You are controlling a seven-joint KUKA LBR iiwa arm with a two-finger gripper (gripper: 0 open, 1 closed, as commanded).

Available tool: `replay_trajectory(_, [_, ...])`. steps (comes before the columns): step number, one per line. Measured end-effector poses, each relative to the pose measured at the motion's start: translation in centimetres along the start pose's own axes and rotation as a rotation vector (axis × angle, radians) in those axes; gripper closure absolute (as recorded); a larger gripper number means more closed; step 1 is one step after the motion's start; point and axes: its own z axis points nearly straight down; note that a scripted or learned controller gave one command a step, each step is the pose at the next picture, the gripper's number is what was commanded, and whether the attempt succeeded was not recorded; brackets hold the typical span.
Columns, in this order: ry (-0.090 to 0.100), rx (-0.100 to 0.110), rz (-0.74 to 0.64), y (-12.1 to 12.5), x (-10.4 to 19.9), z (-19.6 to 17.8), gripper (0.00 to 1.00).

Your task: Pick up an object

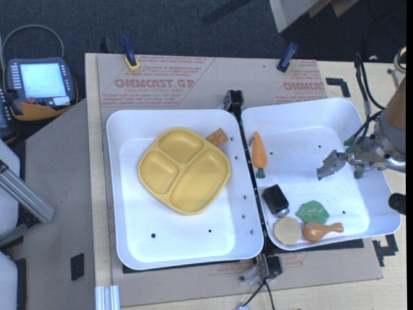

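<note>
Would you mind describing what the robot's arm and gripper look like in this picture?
The arm comes in from the right edge as a bulky grey body, with black cables looping up beside it. At its end sits a metallic grey gripper with angular, mechanical-looking parts and slim dark-grey fingers. It looks blurred, so finer markings cannot be made out.

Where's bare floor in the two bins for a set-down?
Left bin: free strip in front of the yellow plate. Right bin: open middle between the carrot and the gripper. Crowded: near edge, with black block, green piece, drumstick.
</note>
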Motion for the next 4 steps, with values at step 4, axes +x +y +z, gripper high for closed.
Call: replay_trajectory(4, [-0.003, -0.013, 0.001, 0.4, 0.9, 13.2, 0.00])
